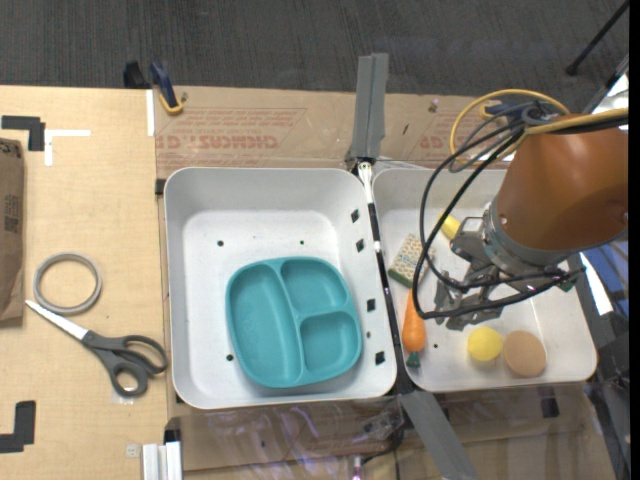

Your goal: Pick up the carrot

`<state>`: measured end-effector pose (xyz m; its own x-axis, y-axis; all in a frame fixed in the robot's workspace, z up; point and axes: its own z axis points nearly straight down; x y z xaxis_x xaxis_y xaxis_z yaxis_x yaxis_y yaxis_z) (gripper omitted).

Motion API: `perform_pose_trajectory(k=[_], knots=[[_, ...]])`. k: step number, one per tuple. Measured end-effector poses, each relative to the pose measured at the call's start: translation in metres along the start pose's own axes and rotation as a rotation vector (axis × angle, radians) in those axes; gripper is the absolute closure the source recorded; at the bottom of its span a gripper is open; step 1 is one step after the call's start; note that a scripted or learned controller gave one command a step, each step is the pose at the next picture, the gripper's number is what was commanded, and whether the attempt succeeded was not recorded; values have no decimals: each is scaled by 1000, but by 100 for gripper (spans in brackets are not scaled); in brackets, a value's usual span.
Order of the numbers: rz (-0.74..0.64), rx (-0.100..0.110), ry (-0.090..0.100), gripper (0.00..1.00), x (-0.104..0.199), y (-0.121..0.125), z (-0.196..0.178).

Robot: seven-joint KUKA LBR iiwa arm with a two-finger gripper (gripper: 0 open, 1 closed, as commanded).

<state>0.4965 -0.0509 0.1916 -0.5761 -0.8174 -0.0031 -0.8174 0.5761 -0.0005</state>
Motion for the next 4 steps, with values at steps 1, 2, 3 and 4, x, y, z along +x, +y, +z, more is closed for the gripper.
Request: perform_pose_trajectory(k=[1, 2, 3, 4], knots=[[-134, -1, 1, 100, -24, 39, -1], [-175, 0, -1, 100, -77, 71, -40], [-75, -1, 0, 100, -147, 109, -37], [-74, -2, 0, 0, -146, 109, -37]])
